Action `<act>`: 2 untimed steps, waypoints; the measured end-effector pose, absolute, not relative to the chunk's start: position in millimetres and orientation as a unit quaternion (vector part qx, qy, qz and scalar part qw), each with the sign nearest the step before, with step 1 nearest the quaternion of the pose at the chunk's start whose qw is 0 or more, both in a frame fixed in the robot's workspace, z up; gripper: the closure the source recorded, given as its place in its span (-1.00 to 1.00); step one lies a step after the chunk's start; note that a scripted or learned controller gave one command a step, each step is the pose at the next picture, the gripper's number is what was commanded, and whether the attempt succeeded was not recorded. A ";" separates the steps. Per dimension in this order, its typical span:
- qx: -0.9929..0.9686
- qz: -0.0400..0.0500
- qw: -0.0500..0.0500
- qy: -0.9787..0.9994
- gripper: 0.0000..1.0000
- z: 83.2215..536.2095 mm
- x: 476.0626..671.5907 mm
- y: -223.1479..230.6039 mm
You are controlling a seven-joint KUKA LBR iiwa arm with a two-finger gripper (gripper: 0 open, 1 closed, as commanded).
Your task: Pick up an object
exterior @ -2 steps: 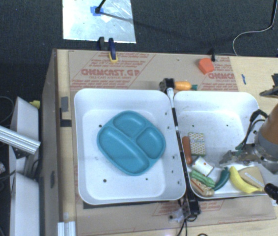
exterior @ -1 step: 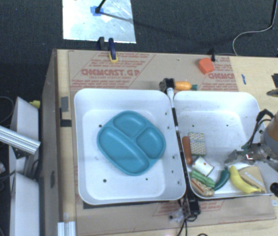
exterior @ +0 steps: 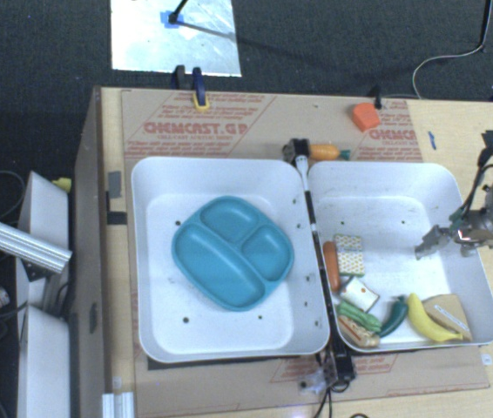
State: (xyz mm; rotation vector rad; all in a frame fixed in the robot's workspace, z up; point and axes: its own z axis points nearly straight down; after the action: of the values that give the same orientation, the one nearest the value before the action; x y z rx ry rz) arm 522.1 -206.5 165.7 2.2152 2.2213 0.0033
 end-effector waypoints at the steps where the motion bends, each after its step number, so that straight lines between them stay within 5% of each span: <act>1: 0.706 0.001 0.001 0.708 -1.00 84.1 586.6 -205.8; 2: 0.707 0.000 0.000 0.707 -1.00 84.3 486.4 -184.6</act>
State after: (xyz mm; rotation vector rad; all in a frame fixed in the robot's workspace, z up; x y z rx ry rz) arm 486.4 -184.6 84.3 2.2207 2.2227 0.0005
